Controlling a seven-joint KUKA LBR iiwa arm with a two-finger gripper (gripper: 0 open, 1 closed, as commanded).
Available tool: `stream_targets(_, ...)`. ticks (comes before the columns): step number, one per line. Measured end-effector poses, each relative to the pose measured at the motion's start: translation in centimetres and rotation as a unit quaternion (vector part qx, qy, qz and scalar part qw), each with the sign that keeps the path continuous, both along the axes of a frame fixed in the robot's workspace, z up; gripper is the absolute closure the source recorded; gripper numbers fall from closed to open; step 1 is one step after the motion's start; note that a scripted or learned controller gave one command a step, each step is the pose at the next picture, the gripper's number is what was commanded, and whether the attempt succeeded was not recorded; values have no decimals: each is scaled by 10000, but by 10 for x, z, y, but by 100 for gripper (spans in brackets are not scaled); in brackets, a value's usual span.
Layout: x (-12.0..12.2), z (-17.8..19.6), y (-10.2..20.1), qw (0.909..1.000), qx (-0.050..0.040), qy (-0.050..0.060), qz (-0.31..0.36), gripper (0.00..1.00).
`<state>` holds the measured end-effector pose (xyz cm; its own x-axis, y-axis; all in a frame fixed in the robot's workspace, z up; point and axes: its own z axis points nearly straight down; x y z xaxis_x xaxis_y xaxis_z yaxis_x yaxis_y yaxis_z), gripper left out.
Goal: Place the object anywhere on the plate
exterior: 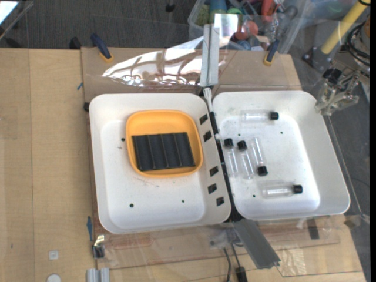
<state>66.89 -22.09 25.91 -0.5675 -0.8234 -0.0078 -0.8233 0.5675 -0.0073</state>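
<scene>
Orange and shallow, the plate [164, 117] sits in the left bin [111, 175], nearer that bin's far edge than its near one and towards its right side; a black ridged block [163, 151] with four lengthwise grooves lies flat on the plate and covers most of its floor. The right bin [317, 157] holds five clear vials with black caps, all lying on their sides on the white floor and well apart from the plate; the first vial [258, 117] lies crosswise near the far edge, cap to the right; three more lie close together in the left half of the bin: one [230, 157] by the left wall with its cap at the far end, the next [245, 160] just beside it with its cap also at the far end, and the third [257, 153] with its cap at the near end; the fifth vial [281, 190] lies crosswise near the near edge, cap to the right. A row of black tabs [212, 170] runs along the seam where the two bins meet; crinkled clear sheeting [158, 66] lies on the bench beyond the left bin's far edge; a clear box of coloured toys [252, 4] stands beyond the bench's far edge.
</scene>
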Motion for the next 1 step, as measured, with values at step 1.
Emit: stream_targets(1,0,3,0,9881,-9,2,1540,100)
